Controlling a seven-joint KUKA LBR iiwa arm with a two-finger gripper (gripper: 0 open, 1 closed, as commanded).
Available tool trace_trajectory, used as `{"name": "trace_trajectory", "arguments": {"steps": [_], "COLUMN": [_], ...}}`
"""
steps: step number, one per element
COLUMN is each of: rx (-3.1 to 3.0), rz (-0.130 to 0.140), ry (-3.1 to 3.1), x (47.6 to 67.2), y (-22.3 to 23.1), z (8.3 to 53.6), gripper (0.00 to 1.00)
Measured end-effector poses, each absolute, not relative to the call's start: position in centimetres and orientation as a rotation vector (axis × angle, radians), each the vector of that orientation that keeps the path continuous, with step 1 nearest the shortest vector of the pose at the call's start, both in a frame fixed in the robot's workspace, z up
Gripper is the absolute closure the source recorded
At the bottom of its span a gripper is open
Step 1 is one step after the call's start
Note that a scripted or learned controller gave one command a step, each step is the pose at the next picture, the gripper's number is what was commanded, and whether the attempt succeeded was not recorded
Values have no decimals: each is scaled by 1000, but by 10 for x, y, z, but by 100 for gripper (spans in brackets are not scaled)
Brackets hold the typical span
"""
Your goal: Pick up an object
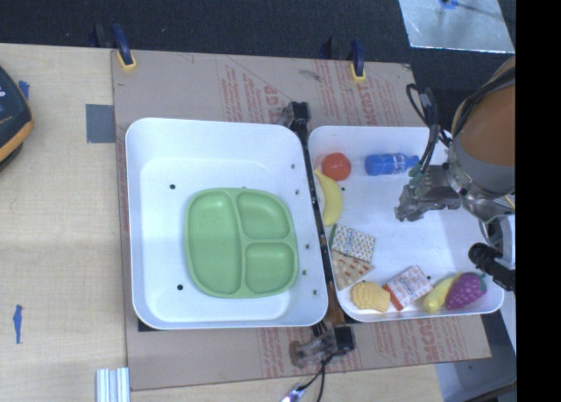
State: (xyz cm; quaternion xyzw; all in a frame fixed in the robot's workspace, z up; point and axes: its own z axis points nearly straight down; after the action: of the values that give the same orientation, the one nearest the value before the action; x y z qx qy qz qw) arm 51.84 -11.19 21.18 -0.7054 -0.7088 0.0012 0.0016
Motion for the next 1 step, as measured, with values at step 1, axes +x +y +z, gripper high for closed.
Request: {"name": "trace_trajectory", "arguments": {"steps": [1], "rx": [-2216], "rz": [5], "ry": [-2226], "x": [559], "y": [-169], "z": [164], "gripper": [0]}}
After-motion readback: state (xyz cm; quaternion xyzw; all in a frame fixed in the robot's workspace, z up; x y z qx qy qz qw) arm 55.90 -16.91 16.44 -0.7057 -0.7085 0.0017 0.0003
